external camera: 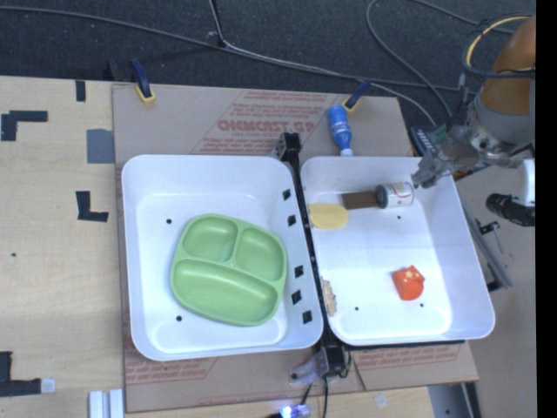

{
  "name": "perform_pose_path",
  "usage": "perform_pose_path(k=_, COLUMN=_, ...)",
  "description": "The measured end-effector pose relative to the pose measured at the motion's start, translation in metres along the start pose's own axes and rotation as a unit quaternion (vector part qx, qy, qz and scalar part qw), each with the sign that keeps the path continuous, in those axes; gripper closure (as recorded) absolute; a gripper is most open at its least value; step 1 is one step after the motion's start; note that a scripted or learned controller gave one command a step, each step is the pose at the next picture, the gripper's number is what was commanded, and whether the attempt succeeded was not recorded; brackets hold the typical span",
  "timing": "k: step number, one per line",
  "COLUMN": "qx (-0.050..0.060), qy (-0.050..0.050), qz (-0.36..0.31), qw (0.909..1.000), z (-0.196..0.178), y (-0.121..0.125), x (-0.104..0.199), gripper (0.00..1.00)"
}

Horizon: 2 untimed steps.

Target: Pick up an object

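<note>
At far right, above the upper right corner of the right bin [474,259]: the grey arm [487,120], orange band up top, jaws reaching toward the bin's rim. Cannot tell whether jaws are apart or together; nothing seen between them.

Inside the right bin, near the far wall: a brown cylinder [364,200] lying on its side with a white-and-black end, just beside the jaws' tip. Touching its left end, or nearly so: a pale yellow piece [328,217]. Well apart, toward the near right: a small orange-red object [407,282], alone on the white floor.

Inside the left bin [144,198]: a green divided plate [231,268], lying flat.

Beyond the bins, on the cardboard-covered surface [200,120]: a blue bottle [340,130] on its side.
</note>
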<state>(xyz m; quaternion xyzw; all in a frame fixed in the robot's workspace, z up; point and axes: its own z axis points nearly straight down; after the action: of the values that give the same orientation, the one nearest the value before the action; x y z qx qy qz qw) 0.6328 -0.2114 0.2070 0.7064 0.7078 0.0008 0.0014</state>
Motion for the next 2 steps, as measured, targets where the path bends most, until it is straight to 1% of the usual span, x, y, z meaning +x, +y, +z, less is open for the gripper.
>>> perform_pose_path(k=1, qx=-0.001, qy=-0.001, qz=0.000, qw=1.0000, z=-0.052, y=0.011, x=-0.004, gripper=1.00)
perform_pose_path(k=2, qx=0.001, qy=0.000, qz=0.000, qw=1.0000, z=-0.062, y=0.011, x=-0.004, gripper=1.00)
